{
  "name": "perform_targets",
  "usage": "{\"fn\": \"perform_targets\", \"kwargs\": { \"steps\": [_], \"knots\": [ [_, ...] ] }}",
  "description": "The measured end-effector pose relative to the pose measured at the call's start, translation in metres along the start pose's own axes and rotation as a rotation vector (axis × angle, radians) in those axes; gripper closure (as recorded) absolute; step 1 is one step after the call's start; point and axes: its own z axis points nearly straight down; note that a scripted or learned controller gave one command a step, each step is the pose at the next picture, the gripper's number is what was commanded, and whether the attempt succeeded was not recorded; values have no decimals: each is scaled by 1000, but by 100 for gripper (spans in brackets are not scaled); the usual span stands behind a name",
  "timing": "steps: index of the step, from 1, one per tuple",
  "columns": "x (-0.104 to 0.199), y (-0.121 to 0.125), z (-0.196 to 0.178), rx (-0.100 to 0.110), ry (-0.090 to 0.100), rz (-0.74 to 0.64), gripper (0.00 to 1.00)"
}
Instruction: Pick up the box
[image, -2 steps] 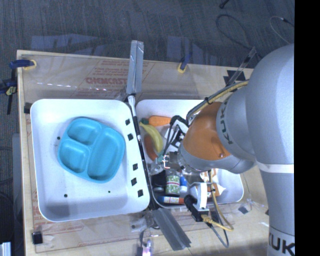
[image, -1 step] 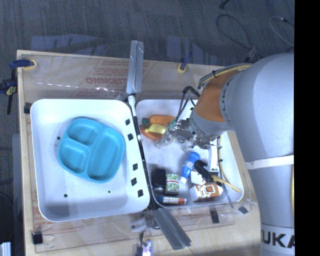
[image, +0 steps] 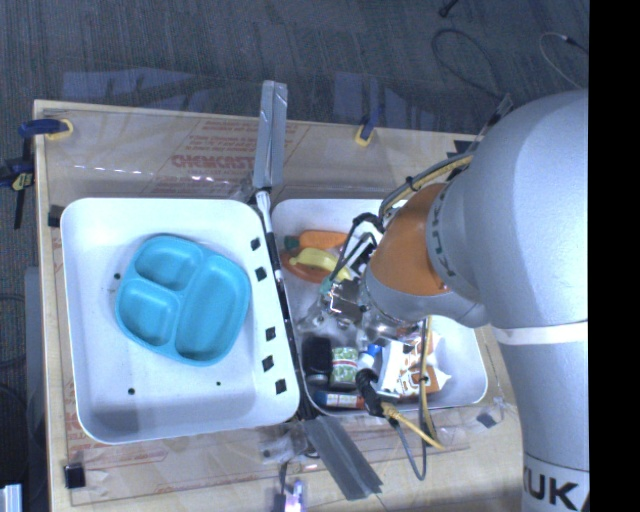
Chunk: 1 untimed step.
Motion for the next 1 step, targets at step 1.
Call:
{"fn": "perform_targets", "kwargs": {
  "steps": [1],
  "knots": [
    [0, 0, -9, 2, 0, -3, 100]
  ]
}}
